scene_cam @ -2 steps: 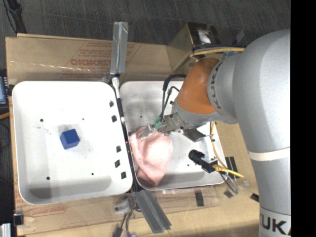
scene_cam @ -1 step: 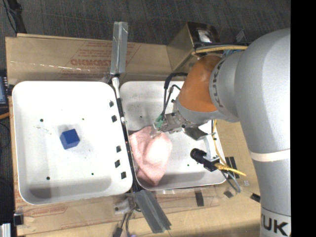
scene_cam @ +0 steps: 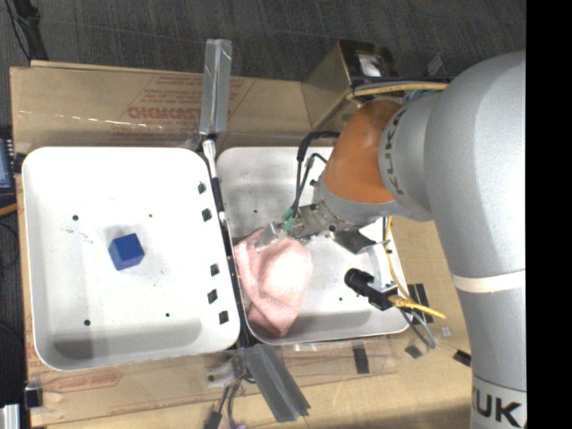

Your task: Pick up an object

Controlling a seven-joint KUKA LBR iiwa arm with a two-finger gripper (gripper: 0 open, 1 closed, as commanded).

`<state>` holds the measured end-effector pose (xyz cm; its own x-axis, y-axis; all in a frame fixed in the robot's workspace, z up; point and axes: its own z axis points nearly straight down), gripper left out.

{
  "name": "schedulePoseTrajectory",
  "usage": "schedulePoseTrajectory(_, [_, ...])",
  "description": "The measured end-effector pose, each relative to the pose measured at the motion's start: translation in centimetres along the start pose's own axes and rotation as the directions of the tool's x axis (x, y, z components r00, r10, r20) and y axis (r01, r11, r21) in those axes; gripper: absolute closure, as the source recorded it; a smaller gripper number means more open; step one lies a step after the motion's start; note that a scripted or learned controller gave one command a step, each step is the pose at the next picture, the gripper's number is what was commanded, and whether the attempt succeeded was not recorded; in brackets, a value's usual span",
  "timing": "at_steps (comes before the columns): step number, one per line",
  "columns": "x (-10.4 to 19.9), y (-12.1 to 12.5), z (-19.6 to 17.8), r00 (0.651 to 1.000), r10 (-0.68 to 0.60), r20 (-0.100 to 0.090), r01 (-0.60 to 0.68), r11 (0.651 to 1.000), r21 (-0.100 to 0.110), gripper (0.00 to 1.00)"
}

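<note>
Camera view, looking down at a slant, shows two shallow white plastic bins side by side on a cardboard-covered bench (scene_cam: 107, 105). Left bin (scene_cam: 54, 329) holds a small blue cube (scene_cam: 127, 250), sitting a little left of the bin's middle, well apart from every wall. Right bin (scene_cam: 255, 164) holds a soft pink folded cloth (scene_cam: 275, 280), bunched against the wall it shares with the left bin and reaching toward the near rim. The grey arm with its orange band (scene_cam: 357, 155) comes in from the right and bends down over the right bin. Its gripper (scene_cam: 290, 226) sits at the upper edge of the pink cloth, seemingly touching it; whether the tool is apart, together or clamped on the cloth cannot be told.
</note>
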<state>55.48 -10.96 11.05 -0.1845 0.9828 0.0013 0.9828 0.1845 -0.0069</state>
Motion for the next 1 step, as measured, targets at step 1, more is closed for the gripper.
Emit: schedulePoseTrajectory(1, [0.57,1.62,1.92,1.0,-0.026,0.002,0.026,1.0,-0.006,0.0])
